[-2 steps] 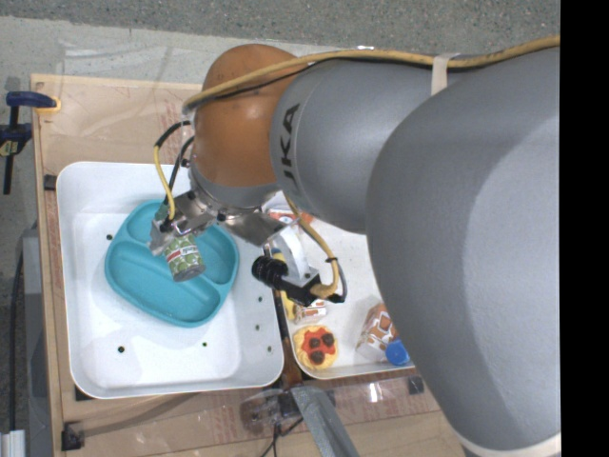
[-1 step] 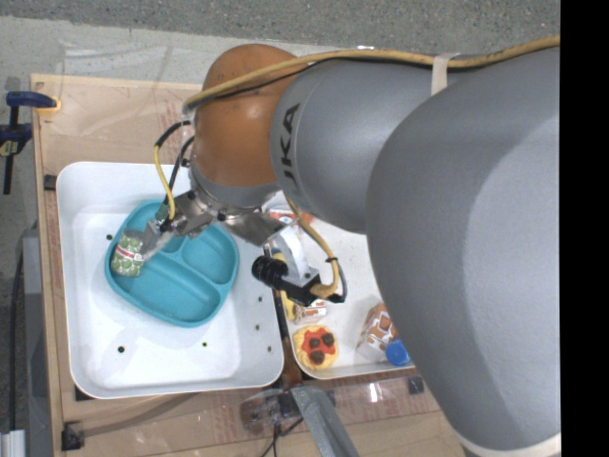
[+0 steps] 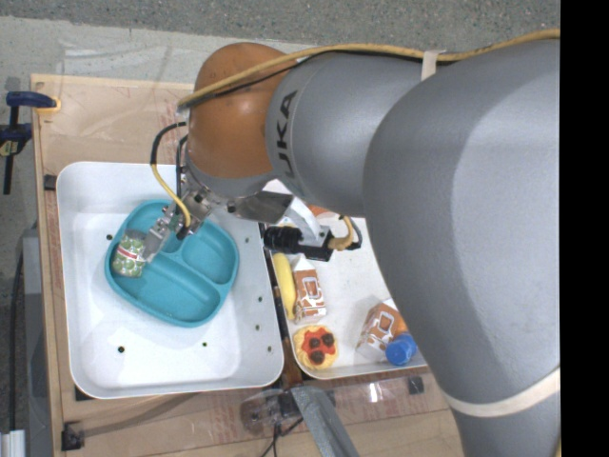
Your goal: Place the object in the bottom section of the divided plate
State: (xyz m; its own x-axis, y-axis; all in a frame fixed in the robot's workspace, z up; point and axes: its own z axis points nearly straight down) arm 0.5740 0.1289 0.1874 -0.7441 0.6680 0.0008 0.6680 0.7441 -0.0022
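Grey arm (image 3: 400, 141) lettered "KA"; pincer (image 3: 164, 228) over blue plate (image 3: 190, 284), state unclear.

- You are looking at a robotics lab or test cell, not a home or kitchen.
- An industrial grey arm (image 3: 419, 150) with an orange band reaches over a plywood bench (image 3: 95, 122).
- Two shallow white bins (image 3: 86, 350) sit side by side on that bench.
- A blue clamp (image 3: 14, 131) grips the bench edge at your left.
- Toy food items (image 3: 317, 347) lie in the right bin.
- A yellow cable (image 3: 381, 53) runs along the arm.
- Bare concrete-like floor (image 3: 190, 8) lies beyond.
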